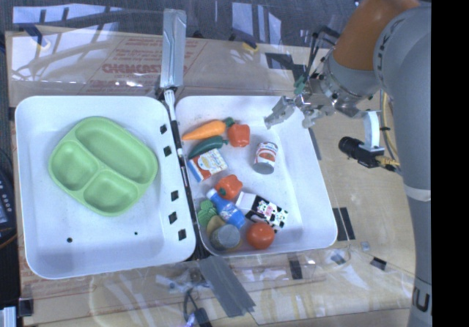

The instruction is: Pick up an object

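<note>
My gripper hangs open over the right bin's far right corner, with nothing between its fingers. The right bin holds a pile of toy food: an orange carrot, a red tomato-like piece, a small can with a red and white label, a dark green vegetable, a small carton, a blue bottle, a black and white cow-patterned piece and a red ball. The can lies closest to the gripper, below and to its left.
The left bin bears a green divided plate. A ridge with black clips separates the two bins. The arm's grey body and orange band rise at the upper right.
</note>
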Tool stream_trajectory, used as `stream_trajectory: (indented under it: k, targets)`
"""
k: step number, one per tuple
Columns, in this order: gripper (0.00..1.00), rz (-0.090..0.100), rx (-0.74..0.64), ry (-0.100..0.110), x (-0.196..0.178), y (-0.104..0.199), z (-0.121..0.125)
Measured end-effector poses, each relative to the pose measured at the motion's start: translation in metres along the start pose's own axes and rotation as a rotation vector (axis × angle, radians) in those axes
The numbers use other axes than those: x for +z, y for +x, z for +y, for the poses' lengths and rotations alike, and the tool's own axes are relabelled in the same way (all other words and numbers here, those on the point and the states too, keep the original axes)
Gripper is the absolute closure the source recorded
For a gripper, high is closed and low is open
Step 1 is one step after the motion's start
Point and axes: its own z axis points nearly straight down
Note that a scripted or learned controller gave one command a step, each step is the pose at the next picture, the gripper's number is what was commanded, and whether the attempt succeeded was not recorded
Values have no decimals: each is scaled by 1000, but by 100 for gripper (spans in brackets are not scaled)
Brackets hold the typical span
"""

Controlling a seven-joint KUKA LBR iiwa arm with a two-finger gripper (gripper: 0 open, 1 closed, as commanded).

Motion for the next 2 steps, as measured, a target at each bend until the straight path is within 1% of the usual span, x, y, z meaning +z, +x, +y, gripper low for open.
stream_trajectory:
  k: [1, 2]
  targets:
    - [0, -1, -18, -5, 125, -3, -39]
    - [0, -1, -78, -6, 126, 23, -23]
